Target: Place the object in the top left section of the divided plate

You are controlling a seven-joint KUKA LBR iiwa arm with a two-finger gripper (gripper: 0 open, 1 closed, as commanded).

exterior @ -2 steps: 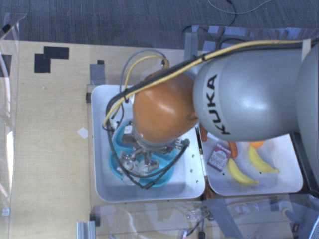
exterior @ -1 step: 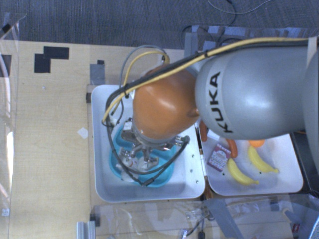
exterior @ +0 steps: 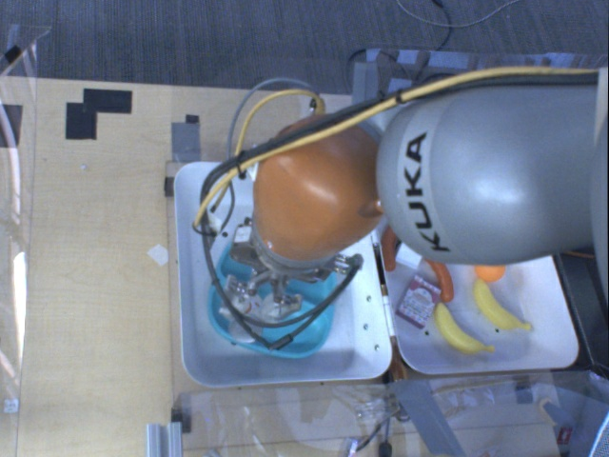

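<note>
- I'm down over the left bin (exterior: 190, 350) now, my gripper (exterior: 269, 298) hanging right above the blue divided plate (exterior: 314, 341), so I judge this to be the placing step
- The plate lies in the near half of that bin; my wrist and its cables cover most of it, and just its near rim and a strip on the left peek out
- My gripper: how far open it is I cannot tell from here, the mechanism is a tangle of metal and cable (and the orange band sits right over it)
- The object itself: I can't make out anything in my grasp, so whether I carry it or where it lies I cannot say
- Over in the right bin (exterior: 561, 350) lie two bananas (exterior: 461, 334), a pink packet (exterior: 416, 301), and an orange piece (exterior: 490, 274), well apart from the plate
- Next move, as I judge it: line up over the plate's far-left section, ease low, then release cleanly inside the dividers, not astride one
</note>
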